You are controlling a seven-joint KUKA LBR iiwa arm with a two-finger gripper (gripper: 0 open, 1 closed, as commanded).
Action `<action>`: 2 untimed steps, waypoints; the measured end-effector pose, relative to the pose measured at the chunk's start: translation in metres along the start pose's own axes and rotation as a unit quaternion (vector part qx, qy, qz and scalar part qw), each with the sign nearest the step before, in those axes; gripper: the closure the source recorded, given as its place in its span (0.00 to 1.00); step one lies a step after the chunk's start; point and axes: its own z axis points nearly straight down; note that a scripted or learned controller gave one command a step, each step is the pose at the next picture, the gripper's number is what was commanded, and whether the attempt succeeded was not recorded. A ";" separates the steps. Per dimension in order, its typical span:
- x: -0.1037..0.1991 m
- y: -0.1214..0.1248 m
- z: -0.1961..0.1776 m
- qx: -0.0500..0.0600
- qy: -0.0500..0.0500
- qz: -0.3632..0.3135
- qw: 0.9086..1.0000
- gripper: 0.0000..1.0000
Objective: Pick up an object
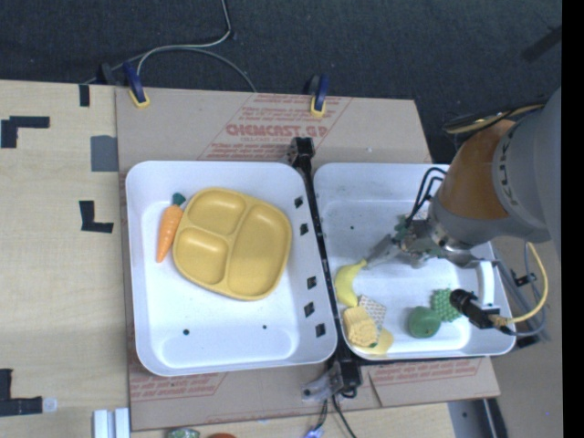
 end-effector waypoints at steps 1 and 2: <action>-0.045 -0.070 0.000 0.003 -0.001 0.003 1.000 0.00; -0.036 -0.007 -0.116 0.003 0.000 0.001 1.000 0.00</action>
